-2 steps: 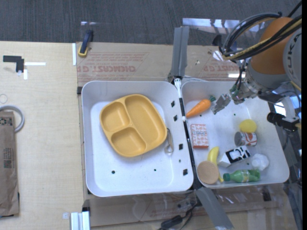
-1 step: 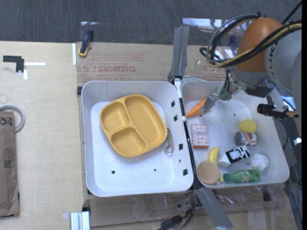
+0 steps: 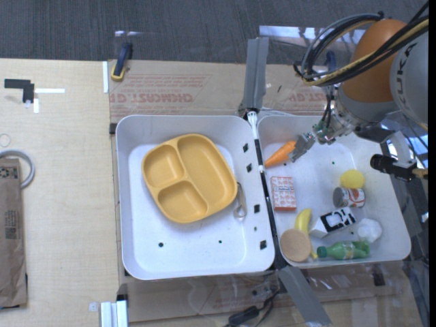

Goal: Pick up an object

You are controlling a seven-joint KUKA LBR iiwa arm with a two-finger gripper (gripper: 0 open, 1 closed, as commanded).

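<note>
The gripper (image 3: 302, 146) hangs at the carrot's (image 3: 278, 154) tip in the right bin (image 3: 381, 254); its grip cannot be told; "KUKA" shows partly on the arm (image 3: 381, 60); cardboard (image 3: 163, 87) behind reads, reversed, "CHEMCAST"

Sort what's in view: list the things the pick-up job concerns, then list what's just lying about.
Job in hand:
gripper
carrot, close by the gripper
red box
banana
lemon
can
green bottle
right bin

Lying about:
yellow divided plate in the left bin
brown bag
cardboard sheet
</note>
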